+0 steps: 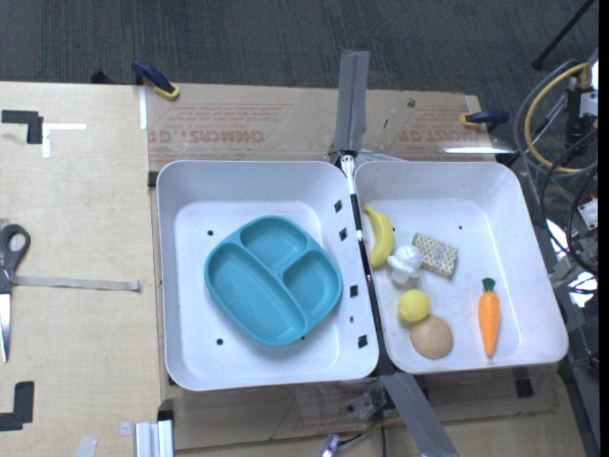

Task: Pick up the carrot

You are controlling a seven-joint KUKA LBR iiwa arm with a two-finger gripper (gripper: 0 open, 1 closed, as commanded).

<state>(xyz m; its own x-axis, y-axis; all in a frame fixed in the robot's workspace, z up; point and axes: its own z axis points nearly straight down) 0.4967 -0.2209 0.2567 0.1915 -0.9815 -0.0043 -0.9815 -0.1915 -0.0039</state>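
Note:
An orange carrot (489, 320) with a small green top lies in the right bin (495, 184), near its front right corner. It points lengthwise toward the bin's front edge, green end away from it. It lies apart from the other items, with bare bin floor around it.
A banana (379, 235), a white crumpled item (405, 263), a speckled sponge block (435, 254), a lemon (413, 306) and a tan egg-shaped item (431, 337) share the right bin. The left bin (181, 255) holds a blue divided plate (274, 280). Scissors (9, 265) lie on the bench at far left; cables (561, 131) hang at right.

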